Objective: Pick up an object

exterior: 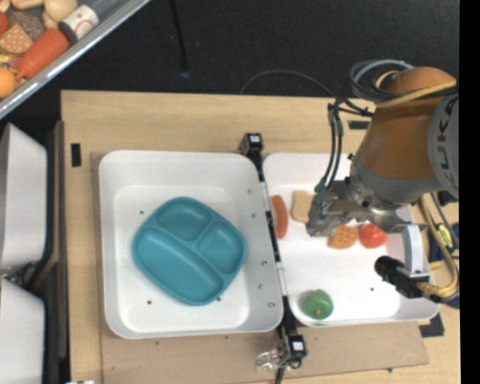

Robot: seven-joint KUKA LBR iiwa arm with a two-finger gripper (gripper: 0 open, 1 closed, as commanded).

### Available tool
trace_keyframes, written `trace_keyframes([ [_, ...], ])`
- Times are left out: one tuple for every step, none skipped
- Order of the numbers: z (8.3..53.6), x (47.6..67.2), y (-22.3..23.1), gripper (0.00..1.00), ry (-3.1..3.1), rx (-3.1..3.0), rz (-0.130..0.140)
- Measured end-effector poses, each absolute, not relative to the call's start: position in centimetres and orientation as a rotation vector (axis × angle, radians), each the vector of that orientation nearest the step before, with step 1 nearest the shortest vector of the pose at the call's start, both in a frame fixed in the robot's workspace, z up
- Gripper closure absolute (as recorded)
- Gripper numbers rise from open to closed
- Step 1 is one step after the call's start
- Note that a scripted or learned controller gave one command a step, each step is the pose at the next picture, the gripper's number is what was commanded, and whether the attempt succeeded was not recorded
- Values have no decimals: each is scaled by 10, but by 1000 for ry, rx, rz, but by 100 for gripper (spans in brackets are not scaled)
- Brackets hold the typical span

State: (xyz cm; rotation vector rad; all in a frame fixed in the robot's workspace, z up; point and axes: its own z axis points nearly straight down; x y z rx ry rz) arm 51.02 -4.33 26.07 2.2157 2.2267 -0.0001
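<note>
The gripper (324, 218) hangs right of frame centre over the right bin (344, 298), the waffle-like orange piece (343, 238) apparently just lower right of it.

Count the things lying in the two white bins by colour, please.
Teal: 1, the tray
Orange: 2, the carrot and the waffle
Tan: 1, the bread
Red: 1, the tomato
Green: 1, the apple
Total: 6
</note>
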Motion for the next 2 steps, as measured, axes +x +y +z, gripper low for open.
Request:
trace_keyframes([
  [250, 505, 16, 100, 2230, 2214, 1],
  [257, 503, 73, 100, 2232, 2211, 3],
])
